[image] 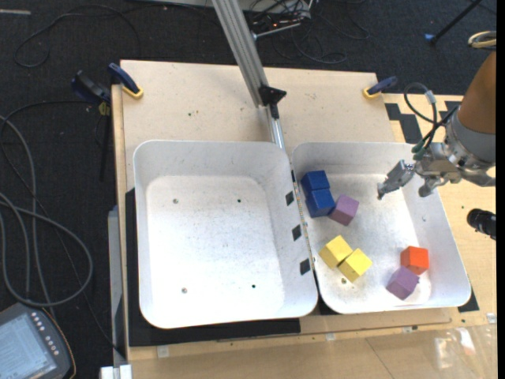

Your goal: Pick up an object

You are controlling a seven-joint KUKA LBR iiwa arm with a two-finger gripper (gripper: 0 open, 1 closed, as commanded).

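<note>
Here the beige desk (205, 101) carries two white bins: the left bin (158, 164) and the right bin (450, 251), the right one holding every block. Two dark blue cubes (317, 192) sit stacked at its far left with a small purple block (345, 209) touching them, two yellow cubes (346, 257) lie joined nearer, and an orange cube (414, 258) sits just beside another purple block (403, 283) at the near right. The claw (409, 178) hangs over the far right part of this bin, its two fingers spread apart with nothing between them.

End effector (410, 178) low, fingers spread apart
</note>
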